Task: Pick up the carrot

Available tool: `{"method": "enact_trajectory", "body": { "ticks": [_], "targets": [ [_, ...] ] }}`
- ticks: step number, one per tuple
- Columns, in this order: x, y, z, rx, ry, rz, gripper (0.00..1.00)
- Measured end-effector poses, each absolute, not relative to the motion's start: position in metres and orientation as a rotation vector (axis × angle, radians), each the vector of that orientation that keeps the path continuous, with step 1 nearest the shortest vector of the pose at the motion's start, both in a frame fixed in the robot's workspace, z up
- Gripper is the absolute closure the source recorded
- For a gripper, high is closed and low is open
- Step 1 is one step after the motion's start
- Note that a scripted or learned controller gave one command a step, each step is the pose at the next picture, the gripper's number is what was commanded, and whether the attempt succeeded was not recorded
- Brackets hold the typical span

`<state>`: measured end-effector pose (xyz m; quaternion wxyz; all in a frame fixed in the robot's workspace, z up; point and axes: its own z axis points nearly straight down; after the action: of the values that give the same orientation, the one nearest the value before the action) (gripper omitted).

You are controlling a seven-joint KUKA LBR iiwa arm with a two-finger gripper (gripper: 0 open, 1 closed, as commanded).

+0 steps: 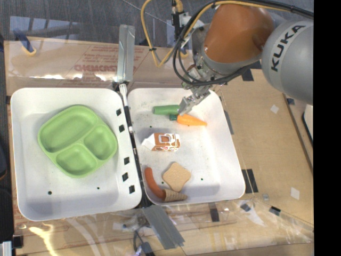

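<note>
The carrot (192, 121) lies in the upper middle of the right bin (226, 159), its orange body pointing right and its green top (166, 110) pointing left. My gripper (188, 103) hangs over the spot where the green top meets the orange body, very close to the carrot or touching it. The carrot rests on the bin floor. The grey wrist and orange band (234, 31) rise above and behind it.
In the right bin, below the carrot, lie a brown-and-white packet (166, 142), a tan bread slice (176, 176), a red-brown sausage (151, 180) and a cone-shaped piece (175, 196). A green divided plate (78, 140) sits in the left bin (26, 196).
</note>
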<state>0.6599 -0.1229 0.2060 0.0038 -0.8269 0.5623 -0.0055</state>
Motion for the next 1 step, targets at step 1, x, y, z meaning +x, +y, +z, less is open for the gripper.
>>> {"method": "enact_trajectory", "body": {
  "ticks": [1],
  "targets": [
    [0.6579, -0.1074, 0.1226, -2.373, 2.053, -0.001, 1.0]
  ]
}}
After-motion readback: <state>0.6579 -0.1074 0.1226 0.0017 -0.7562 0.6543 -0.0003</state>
